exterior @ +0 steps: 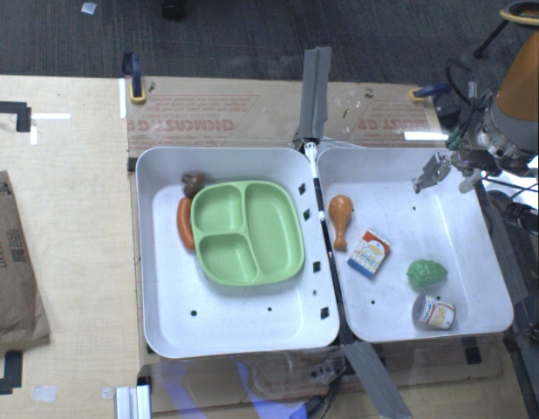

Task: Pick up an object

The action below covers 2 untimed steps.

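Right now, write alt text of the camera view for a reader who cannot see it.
A robot arm's gripper hovers over the far right corner of the right bin, which holds a toy drumstick, a small carton, a green lump and a can. The left bin holds a green divided plate, with a carrot beside it.

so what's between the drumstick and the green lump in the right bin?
The small carton lies between the drumstick and the green lump on the right bin floor, seen in the camera view.
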{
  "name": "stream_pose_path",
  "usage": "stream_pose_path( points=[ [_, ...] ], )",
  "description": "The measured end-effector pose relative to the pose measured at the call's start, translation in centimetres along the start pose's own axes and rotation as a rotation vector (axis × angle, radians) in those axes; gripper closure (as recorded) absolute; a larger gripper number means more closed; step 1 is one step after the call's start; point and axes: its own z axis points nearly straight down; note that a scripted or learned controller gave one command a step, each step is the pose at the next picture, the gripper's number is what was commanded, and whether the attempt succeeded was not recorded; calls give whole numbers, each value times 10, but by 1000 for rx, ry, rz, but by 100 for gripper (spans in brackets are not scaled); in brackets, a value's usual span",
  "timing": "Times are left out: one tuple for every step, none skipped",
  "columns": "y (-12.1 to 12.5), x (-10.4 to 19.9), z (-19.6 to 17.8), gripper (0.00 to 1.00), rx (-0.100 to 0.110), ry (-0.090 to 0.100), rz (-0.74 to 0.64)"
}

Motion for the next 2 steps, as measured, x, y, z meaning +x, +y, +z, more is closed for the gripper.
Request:
stream_pose_path(
  points=[
    [-35, 50, 41, 0, 2, 0, -43],
    [-48, 80, 78, 0, 0, 0, -137]
  ],
)
